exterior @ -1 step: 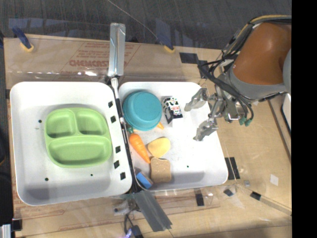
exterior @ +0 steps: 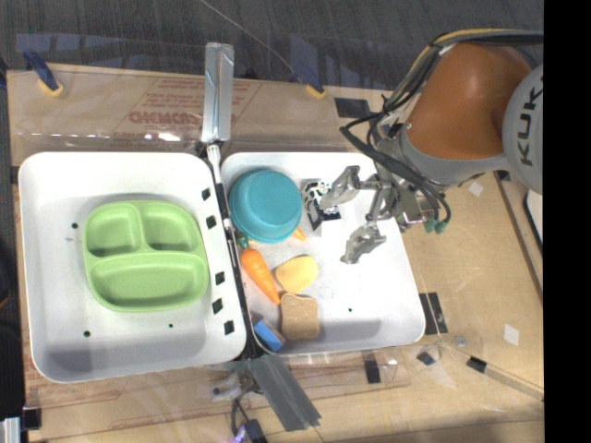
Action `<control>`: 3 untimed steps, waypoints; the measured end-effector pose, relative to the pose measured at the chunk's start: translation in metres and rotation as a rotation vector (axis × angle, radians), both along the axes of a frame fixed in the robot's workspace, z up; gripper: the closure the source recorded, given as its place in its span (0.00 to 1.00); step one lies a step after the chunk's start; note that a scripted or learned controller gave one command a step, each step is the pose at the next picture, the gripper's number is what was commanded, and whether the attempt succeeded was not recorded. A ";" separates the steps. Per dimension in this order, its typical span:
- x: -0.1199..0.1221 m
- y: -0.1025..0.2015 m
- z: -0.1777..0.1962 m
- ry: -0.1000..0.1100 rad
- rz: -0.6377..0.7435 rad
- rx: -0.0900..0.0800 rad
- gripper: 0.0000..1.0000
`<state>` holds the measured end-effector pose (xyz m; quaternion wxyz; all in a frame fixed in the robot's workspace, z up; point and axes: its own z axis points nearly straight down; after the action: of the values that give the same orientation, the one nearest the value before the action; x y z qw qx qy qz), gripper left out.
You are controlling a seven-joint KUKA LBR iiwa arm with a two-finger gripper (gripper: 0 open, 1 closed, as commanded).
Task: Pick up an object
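Two spread fingers of the claw (exterior: 355,212) hold nothing; lower them squarely over the yellow piece (exterior: 296,272), then close.

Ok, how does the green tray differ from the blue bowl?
The green tray lies in the left bin; the blue bowl sits in the right bin. The tray is rectangular, flat and split into three compartments, while the bowl is round with none. The tray has its bin to itself; the bowl is crowded by a carrot and other food pieces. The bowl lies nearer the gripper. Both look like plain plastic dishware.
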<state>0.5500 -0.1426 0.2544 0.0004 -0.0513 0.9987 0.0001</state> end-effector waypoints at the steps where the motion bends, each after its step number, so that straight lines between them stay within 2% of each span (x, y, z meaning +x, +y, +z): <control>1: 0.032 -0.035 -0.115 0.008 -0.481 0.000 0.00; 2: 0.038 -0.064 -0.141 -0.024 -0.857 0.009 0.00; 3: 0.078 -0.073 -0.144 -0.032 -1.183 0.006 0.00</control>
<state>0.6283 -0.2153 0.1102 0.0158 0.5145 0.8574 0.0020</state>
